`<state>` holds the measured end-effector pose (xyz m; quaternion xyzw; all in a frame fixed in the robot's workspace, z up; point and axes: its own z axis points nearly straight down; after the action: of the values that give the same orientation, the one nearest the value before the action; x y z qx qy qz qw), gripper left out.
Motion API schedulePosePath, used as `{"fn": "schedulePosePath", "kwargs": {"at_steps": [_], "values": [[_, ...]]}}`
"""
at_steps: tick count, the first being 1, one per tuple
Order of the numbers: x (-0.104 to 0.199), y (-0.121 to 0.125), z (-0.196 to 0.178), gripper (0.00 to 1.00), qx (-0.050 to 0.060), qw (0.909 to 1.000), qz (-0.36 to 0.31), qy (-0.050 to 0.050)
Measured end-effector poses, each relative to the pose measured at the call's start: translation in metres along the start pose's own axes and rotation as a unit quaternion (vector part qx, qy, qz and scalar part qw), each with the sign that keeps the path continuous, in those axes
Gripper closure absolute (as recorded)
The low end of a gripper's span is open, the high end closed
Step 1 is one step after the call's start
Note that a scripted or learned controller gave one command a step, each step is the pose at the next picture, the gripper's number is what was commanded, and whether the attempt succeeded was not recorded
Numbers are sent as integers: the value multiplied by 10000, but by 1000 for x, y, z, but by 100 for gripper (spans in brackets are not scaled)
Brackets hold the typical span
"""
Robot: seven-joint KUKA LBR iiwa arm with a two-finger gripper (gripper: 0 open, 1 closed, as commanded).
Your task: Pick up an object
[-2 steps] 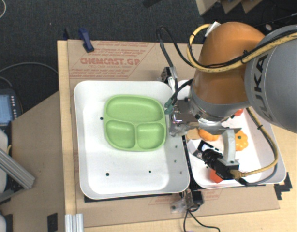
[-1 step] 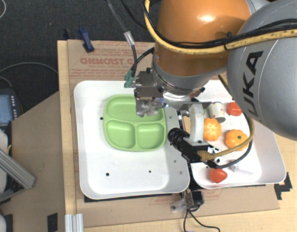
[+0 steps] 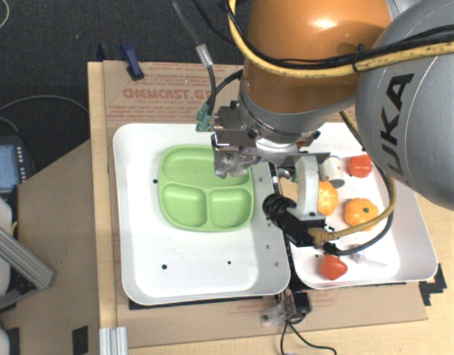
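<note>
A light green divided plate lies in the left white bin. My gripper hangs over the plate's upper right corner, close to its rim, with the big orange wrist band above hiding much of it. The right bin holds small toy foods: an orange pumpkin-like piece, an orange piece, a red piece and another red piece. A white cylinder lies beside them. Nothing visibly sits in the gripper.
A black cable bundle droops from the wrist across the seam between the bins. The grey arm body covers the right bin's upper part. A cardboard sheet lies under both bins; a blue clip sits at its far left corner.
</note>
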<state>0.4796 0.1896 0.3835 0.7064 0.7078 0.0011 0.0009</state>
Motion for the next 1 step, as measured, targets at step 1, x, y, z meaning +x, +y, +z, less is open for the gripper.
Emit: {"fn": "schedulePosePath", "kwargs": {"at_steps": [1], "values": [[1,0,-10,100,-9,10000,-8,1]]}}
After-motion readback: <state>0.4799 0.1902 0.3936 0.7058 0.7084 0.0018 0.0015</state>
